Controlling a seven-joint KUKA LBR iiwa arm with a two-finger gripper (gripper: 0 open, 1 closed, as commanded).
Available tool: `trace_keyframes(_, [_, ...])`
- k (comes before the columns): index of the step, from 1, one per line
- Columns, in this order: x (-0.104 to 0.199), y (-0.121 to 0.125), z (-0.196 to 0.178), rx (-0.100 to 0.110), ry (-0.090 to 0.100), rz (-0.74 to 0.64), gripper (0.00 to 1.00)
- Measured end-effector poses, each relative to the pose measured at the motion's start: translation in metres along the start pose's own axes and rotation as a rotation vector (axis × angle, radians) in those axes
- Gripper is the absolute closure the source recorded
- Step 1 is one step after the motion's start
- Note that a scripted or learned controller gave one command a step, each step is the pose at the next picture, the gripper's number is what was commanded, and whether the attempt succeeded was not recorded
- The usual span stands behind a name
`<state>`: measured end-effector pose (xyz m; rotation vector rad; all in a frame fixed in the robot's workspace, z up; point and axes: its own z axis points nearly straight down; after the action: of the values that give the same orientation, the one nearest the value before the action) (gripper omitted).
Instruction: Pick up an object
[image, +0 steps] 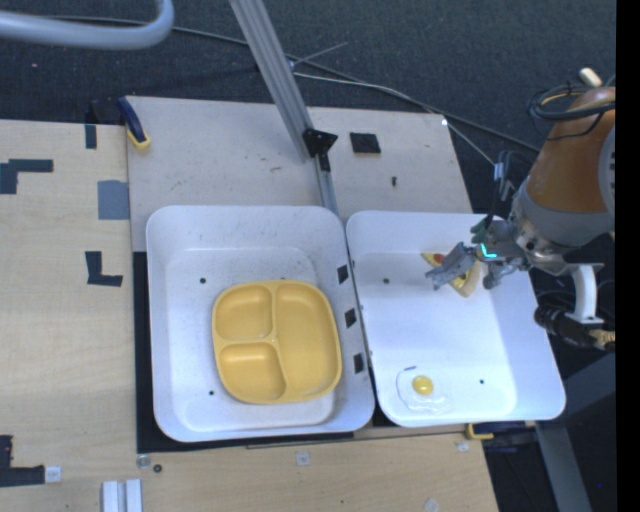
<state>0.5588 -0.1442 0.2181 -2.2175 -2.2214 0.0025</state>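
1. The arm (570, 175) is reaching in from the right over the far edge of the right bin (520, 395), its grey and orange bulk hanging above that bin's upper right corner.
2. The left bin (175, 300) is carrying a yellow divided plate (277, 340), lying flat and filling much of the floor. It looks like stiff, light plastic, and lying flat it is giving no easy edge for a pinch.
3. The gripper (455, 268) is sitting low near the right bin's far wall, over a small yellowish object (462, 285) peeking out just beneath it. Whether the fingers are spread or pressed together I cannot tell — they are too small and dark against the bin — nor can I say the object is between them.
4. That small object is looking light and rigid, probably a toy piece; I would judge a pinch across its narrow width best, though its shape is mostly hidden.
5. A toy fried egg (422, 387) is lying flat near the right bin's near edge, well apart from the gripper — thin, probably slippery, hard to get under.
6. The middle of the right bin is offering open room for lifting; the far wall is standing close behind the gripper, so travel that way is tight.
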Motion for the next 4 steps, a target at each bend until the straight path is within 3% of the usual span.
trace_keyframes(1, [0.0,0.0,0.0,-0.002,0.0,0.0,0.0])
trace_keyframes(4, [0.0,-0.005,0.133,-0.005,-0.004,0.002,0.0])
